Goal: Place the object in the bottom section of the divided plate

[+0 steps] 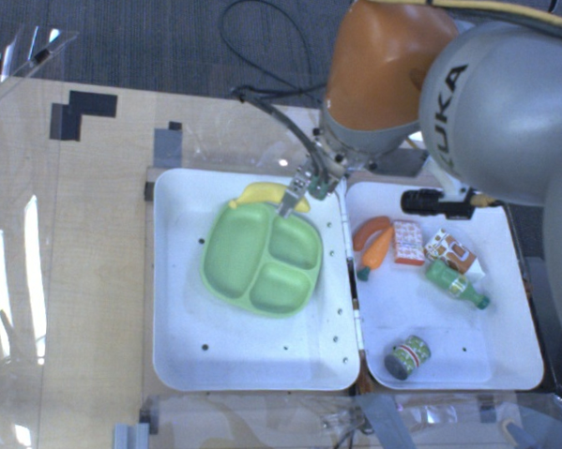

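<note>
A green divided plate lies in the left bin, with one long section on its left and two smaller ones on its right. A yellow banana-like object rests just behind the plate's far rim. My gripper hangs over the plate's far edge, right beside the yellow object. A thin grey fingertip points down at the plate's rim. I cannot make out whether anything sits between the fingers.
The right bin holds an orange carrot, a small red-and-white box, a brown-and-white carton, a green bottle and a tin can. The arm's bulk covers the right bin's far corner.
</note>
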